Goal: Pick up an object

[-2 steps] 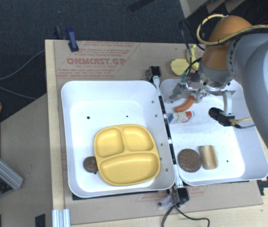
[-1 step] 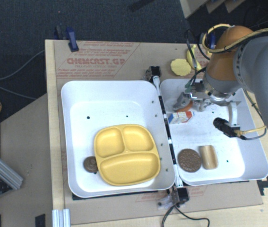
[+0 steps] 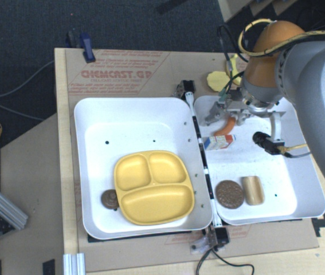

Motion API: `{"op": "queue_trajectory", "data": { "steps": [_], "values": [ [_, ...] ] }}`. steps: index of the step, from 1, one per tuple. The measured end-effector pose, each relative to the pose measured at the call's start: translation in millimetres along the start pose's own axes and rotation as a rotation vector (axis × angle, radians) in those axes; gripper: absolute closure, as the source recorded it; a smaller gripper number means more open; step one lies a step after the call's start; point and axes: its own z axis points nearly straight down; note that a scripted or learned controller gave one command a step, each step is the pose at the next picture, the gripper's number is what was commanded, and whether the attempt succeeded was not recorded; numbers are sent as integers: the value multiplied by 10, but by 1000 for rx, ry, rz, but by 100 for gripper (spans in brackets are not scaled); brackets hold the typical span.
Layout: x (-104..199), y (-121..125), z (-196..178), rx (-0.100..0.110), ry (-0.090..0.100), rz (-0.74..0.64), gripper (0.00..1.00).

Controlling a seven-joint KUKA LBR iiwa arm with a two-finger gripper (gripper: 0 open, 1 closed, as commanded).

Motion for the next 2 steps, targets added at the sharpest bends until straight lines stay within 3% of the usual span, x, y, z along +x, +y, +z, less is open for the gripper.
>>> {"op": "queue_trajectory", "data": {
  "steps": [1, 2],
  "values": [
    [-45, -87, -1, 6, 1, 2, 0],
    [-41, -77, -109, 3, 0, 1, 100]
  ]
}}
